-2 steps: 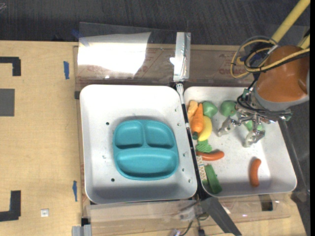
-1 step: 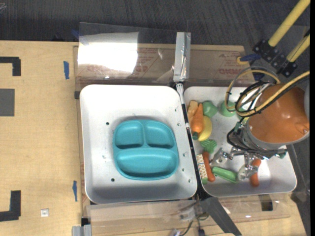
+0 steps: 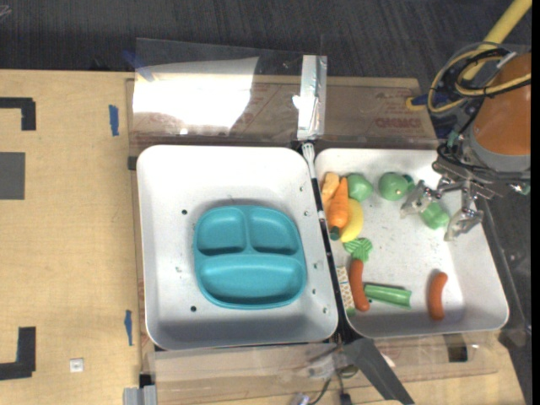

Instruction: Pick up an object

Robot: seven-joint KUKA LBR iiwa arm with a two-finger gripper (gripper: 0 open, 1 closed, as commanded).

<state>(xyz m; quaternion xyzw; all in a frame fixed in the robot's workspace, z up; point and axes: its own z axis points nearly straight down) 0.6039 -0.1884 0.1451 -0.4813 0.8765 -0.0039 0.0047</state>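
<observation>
From the camera above the desk (image 3: 59, 226) we saw two shallow white bins side by side. The left bin (image 3: 160, 175) held a teal divided plate (image 3: 249, 256) near its middle. The right bin (image 3: 489, 302) held toy food: a carrot (image 3: 337, 205) and a yellow piece (image 3: 353, 220) against its left wall, a green ball (image 3: 360, 186) and another green ball (image 3: 393, 185) near the far wall, a leafy green piece (image 3: 358, 248), a red sausage (image 3: 359, 285) touching a green pod (image 3: 387, 294), and a second red sausage (image 3: 436, 294) toward the near right. The arm (image 3: 504, 116) reached in from the right, and its gripper (image 3: 440, 208) hung over the bin's upper right part. The fingers (image 3: 415, 201) were spread open, with a small green toy (image 3: 435, 217) lying between them, not clamped as far as we could tell.
</observation>
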